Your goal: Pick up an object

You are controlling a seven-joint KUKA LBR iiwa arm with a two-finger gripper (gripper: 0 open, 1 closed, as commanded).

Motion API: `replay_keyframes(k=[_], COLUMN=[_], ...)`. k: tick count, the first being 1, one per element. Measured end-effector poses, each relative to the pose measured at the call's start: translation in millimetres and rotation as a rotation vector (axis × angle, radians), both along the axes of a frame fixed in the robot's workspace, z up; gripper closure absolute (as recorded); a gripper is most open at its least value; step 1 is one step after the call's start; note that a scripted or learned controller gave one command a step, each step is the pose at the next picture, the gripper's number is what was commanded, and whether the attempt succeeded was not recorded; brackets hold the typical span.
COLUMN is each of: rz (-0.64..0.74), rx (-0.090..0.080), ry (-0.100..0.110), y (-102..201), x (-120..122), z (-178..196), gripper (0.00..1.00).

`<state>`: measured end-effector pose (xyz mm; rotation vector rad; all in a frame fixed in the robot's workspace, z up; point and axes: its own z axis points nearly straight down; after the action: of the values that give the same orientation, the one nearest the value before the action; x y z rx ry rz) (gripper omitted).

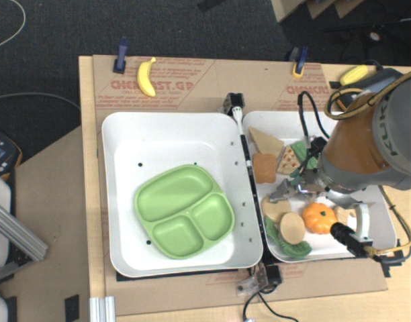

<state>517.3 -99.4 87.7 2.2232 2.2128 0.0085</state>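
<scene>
Reaching into the right bin (pixel 387 230) from the right, we hang our gripper (pixel 294 188) low over its heaped toy food; whether it grips anything we cannot tell. A small orange pumpkin (pixel 319 218) lies just beside it, probably the nearest target. The green divided plate (pixel 184 210) sits alone in the left bin (pixel 118 180), well apart.

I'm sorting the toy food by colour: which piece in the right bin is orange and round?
The small toy pumpkin, near the front of the right bin. It is bright orange with a green stem; the round piece beside it is pale tan.
</scene>
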Motion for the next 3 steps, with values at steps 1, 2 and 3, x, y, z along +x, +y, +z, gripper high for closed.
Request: replay_keyframes(k=[1,2,3], rz=[0.002,0.004,0.016], rx=[0.000,0.000,0.002], ry=[0.003,0.000,-0.001], y=[-0.3,0.9,110.5], x=[-37.7,-36.0,-36.7], z=[6.9,16.7,101.6], gripper=[0.00,1.00,1.00])
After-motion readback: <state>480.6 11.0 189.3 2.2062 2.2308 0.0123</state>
